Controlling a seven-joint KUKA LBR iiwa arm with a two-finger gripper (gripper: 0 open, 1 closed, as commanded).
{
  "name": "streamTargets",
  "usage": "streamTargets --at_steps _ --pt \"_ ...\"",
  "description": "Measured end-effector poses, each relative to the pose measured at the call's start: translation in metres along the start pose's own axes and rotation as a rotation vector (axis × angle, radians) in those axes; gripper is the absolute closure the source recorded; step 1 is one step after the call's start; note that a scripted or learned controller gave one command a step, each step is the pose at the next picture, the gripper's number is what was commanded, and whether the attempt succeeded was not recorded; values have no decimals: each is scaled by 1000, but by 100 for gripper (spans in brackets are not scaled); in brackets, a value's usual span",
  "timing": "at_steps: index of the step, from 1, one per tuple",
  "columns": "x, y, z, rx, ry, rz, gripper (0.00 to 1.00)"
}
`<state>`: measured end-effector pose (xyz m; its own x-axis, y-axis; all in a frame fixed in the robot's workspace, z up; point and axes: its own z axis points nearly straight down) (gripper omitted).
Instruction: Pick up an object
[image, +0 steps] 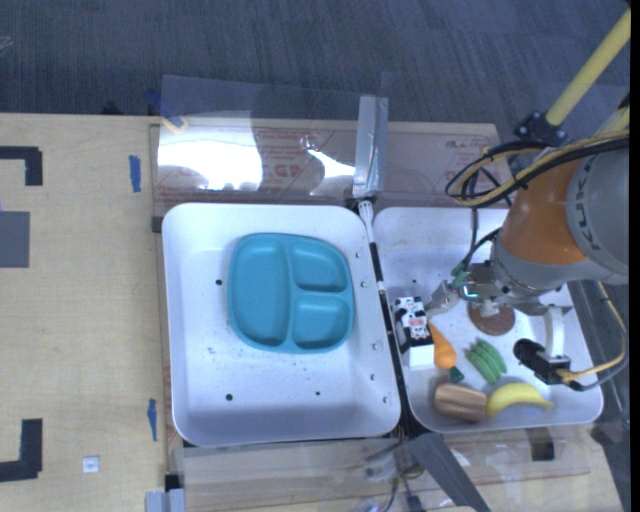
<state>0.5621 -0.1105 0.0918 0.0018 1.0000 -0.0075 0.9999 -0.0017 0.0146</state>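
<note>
My gripper (447, 297) hangs low over the middle of the right bin (420, 235), under the grey arm with its orange band (540, 220). Just left of it, by the bin's left wall, lies a small black-and-white toy (408, 318). An orange carrot (442, 347) lies below the gripper. Beside the gripper body, on the bin floor, sits a brown disc (491, 320). Nearer the front edge are a green pea pod (487, 360), a yellow banana (518, 398) and a brown bread roll (459, 400). I see nothing held by the gripper.
The left bin (190, 380) holds a blue divided plate (292, 292). A raised divider (383, 300) separates the two bins. A black plug with a yellow cable (540, 362) hangs at the right bin's right side. A clear panel (260, 160) stands behind the bins.
</note>
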Motion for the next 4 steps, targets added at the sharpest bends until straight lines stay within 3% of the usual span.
streamTargets --at_steps 1,2,3,4 --pt "-49 -46 0 -1 2 -269 0" --pt "-51 -45 -8 -4 0 -266 100" --pt "25 -12 -94 10 11 -210 100" --pt "21 -15 -90 18 10 -204 0"
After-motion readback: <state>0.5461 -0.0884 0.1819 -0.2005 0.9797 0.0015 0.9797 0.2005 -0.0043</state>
